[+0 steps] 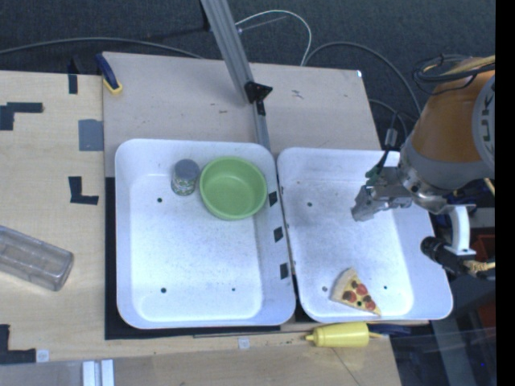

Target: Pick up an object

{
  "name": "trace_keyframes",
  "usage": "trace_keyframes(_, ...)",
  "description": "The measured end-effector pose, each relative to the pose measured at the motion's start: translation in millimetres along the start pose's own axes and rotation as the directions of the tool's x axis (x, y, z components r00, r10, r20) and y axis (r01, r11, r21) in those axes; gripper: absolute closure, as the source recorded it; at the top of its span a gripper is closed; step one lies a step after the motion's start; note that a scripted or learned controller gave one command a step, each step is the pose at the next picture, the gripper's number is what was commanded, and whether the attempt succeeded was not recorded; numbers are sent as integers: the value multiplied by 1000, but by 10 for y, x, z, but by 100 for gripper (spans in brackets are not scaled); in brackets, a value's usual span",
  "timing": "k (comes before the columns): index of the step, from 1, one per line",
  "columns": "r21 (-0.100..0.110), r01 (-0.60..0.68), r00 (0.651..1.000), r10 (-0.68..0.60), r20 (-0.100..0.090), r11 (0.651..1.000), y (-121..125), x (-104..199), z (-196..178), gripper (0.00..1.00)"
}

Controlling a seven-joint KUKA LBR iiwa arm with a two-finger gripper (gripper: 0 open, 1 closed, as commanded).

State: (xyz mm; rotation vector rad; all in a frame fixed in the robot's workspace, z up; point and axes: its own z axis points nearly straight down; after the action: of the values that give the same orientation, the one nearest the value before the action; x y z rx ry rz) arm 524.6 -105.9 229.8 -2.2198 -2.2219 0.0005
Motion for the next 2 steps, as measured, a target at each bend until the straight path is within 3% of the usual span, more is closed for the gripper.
trace_keyframes(2, 1, 6, 1000, -6, -2, 1000, -97, 1014, -3, 100)
